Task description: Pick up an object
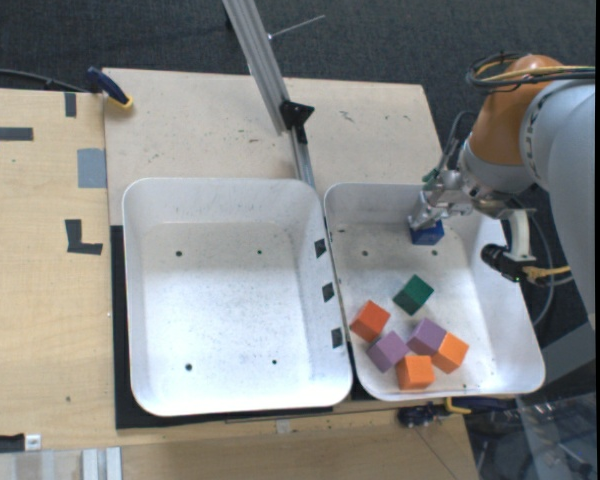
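Note:
My gripper (428,220) hangs over the back of the right bin (500,313), reaching in from the right. A small blue block (427,233) sits between its fingertips, and the fingers are shut on it. Nearer the front of the same bin lie a green cube (413,295), an orange cube (370,320), two purple cubes (387,350) (427,336) and two more orange cubes (450,352) (414,371), all clustered together and apart from the gripper.
The left bin (140,298) stands against the right bin's left wall. A slanted metal pole (255,48) comes down to the bins' shared back corner. A blue and yellow clamp (110,88) lies on the bench at the back left.

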Robot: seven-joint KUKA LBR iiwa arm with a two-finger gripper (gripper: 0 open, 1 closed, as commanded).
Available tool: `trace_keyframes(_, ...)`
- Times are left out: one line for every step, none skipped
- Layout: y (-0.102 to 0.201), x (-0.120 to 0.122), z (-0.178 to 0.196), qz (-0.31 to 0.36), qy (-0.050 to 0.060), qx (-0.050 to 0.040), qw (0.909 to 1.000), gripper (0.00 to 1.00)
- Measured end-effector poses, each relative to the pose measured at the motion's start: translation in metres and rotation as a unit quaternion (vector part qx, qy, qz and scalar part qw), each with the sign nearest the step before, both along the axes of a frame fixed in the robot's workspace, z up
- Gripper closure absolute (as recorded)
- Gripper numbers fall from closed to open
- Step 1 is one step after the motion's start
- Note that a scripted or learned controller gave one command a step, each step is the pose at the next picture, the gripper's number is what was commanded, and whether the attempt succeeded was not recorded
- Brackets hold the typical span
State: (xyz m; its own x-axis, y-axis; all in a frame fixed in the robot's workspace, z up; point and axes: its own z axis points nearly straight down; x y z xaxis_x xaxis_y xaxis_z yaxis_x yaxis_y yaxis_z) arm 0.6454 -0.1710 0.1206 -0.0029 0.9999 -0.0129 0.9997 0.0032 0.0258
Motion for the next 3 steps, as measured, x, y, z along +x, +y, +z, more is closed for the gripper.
trace_keyframes(-0.005,0.007,0.06,-0.001,0.01,0.0055,0.9999,1.0)
trace_keyframes(-0.008,0.009,0.104,-0.001,0.011,0.0057,0.9999,1.0)
trace_keyframes(-0.007,0.011,0.151,0.0,0.01,0.0058,0.9999,1.0)
